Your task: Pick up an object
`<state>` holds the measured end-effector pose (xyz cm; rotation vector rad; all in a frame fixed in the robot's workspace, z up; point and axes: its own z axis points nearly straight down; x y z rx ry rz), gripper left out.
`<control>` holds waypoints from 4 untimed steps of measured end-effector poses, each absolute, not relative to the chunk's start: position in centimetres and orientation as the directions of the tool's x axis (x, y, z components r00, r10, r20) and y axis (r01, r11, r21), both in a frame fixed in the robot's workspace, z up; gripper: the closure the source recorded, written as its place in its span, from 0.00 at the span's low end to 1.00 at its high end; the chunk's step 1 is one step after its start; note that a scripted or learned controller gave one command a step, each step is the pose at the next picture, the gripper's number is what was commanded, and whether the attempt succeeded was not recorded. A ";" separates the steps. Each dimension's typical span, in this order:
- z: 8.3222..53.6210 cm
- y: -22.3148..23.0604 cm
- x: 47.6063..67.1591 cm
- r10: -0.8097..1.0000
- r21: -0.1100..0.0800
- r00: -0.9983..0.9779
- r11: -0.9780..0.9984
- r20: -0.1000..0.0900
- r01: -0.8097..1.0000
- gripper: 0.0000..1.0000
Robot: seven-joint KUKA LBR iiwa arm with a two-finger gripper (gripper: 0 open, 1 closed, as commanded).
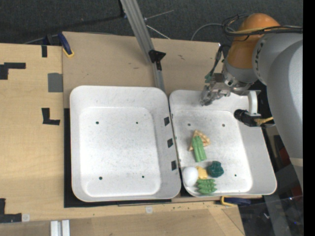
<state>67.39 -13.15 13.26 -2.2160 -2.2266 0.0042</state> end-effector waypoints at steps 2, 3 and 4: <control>20.3 -13.3 68.0 1.000 0.000 -0.002 0.002 0.000 1.000 1.00; 19.8 -8.6 64.8 1.000 -0.004 -0.005 0.005 0.001 1.000 1.00; 19.2 -3.9 62.2 1.000 -0.004 -0.005 0.005 0.001 1.000 1.00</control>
